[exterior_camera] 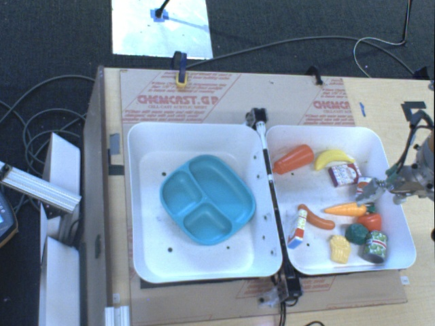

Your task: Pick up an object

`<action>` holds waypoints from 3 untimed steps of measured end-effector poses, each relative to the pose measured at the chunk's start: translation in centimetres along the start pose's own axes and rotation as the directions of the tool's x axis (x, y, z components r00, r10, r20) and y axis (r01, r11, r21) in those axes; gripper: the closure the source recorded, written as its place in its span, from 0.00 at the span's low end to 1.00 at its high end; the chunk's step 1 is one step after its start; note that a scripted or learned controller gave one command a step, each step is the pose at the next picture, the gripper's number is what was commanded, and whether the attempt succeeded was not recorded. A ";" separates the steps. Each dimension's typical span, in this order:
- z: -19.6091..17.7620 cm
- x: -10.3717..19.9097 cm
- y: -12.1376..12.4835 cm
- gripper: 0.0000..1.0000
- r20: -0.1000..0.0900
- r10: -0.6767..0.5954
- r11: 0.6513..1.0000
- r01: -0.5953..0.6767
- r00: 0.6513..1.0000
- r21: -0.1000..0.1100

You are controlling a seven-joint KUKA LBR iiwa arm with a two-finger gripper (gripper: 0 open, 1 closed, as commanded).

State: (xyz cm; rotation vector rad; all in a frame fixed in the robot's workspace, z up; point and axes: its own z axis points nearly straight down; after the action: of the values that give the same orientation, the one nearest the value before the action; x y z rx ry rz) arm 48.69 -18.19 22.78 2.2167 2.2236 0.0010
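The gripper (370, 189) hangs low at the right bin's (391, 158) right edge, just beside the toy carrot (346, 210) and ketchup packet (343, 174); how its jaws stand I cannot tell. Toys crowd there, so a closing grip could nudge the carrot aside or catch two at once. The tomato (370, 221) is partly hidden.
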 end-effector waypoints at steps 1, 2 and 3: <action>9.4 5.3 10.6 0.00 -0.002 -0.001 1.000 0.001 1.000 0.002; 11.9 4.6 17.3 0.00 -0.003 -0.004 1.000 0.004 1.000 0.013; 12.3 7.2 18.3 0.00 0.001 -0.001 1.000 0.001 1.000 -0.024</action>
State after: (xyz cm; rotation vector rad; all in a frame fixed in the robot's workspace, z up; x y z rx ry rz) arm 67.01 -10.91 10.50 2.2033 2.2117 0.0272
